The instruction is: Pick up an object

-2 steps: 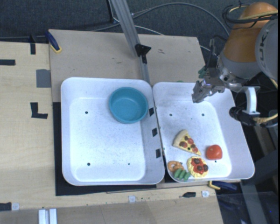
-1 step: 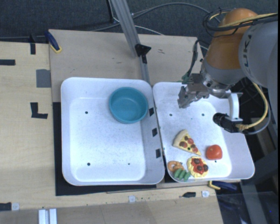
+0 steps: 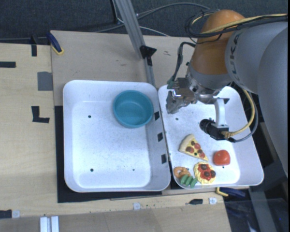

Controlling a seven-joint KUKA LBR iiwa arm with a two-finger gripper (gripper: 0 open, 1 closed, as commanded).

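My gripper hangs over the far left part of the right bin, close to the wall between the two bins. Nothing shows between its fingers. In the same bin, nearer the front, lie a pizza slice, a red tomato, a small round pizza, a pretzel and a green piece. All of them lie well in front of the gripper. A blue bowl stands in the far right part of the left bin.
A grey metal pole slants down from the top to the bins' far edge. The arm's grey body and orange band cover the right bin's far right corner. A black cable part hangs over the right bin.
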